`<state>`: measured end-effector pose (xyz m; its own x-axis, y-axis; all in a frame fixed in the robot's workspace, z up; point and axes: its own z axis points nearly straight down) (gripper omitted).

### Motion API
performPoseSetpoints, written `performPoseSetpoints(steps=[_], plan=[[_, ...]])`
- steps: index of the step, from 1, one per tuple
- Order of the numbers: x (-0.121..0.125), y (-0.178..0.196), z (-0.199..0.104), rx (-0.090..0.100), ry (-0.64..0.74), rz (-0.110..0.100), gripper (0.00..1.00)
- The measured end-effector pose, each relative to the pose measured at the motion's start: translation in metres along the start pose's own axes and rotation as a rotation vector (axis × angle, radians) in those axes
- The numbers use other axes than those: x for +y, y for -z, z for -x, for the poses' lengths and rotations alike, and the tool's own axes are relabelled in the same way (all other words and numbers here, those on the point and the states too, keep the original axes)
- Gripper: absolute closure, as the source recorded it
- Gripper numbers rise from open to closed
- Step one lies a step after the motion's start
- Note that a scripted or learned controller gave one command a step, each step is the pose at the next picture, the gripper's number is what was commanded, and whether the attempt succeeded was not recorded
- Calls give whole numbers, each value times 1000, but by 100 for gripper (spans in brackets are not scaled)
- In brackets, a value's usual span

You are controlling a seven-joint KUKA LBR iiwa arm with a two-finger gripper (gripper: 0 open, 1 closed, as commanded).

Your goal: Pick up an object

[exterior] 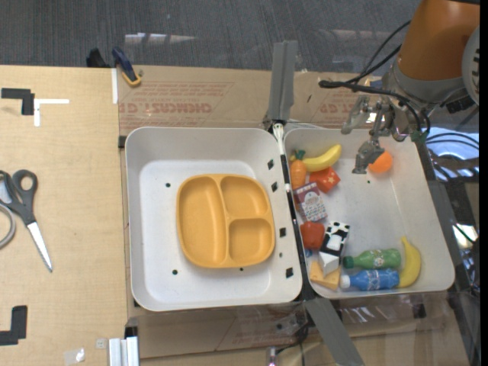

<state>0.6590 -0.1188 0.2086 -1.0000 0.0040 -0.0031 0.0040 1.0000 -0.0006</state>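
Pick not yet made: nothing is lifted.

Nearest you, in the right bin [436, 227], lie a green bottle [372, 259], a blue bottle [369, 280] and a banana [412, 261]. Farther back, a second banana [322, 158] and a red item [326, 180]. At the far end, the pincer [367, 157] hangs just beside an orange ball [380, 162]. You cannot tell whether it grips. The left bin [145, 227] holds a yellow tray [226, 220].

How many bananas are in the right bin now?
2. One banana lies near the far left corner; the other banana lies near the right wall by the bottles. More may be hidden in the clutter.
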Motion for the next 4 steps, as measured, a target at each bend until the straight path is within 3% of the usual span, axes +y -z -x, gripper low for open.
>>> performPoseSetpoints(steps=[1, 2, 3, 4], plan=[[21, -115, -13, -2, 113, 0, 0], [-16, -116, -112, 0, 63, 0, 0], [-29, -115, -56, -3, -11, 0, 0], [26, -115, -77, -1, -119, 0, 0]])
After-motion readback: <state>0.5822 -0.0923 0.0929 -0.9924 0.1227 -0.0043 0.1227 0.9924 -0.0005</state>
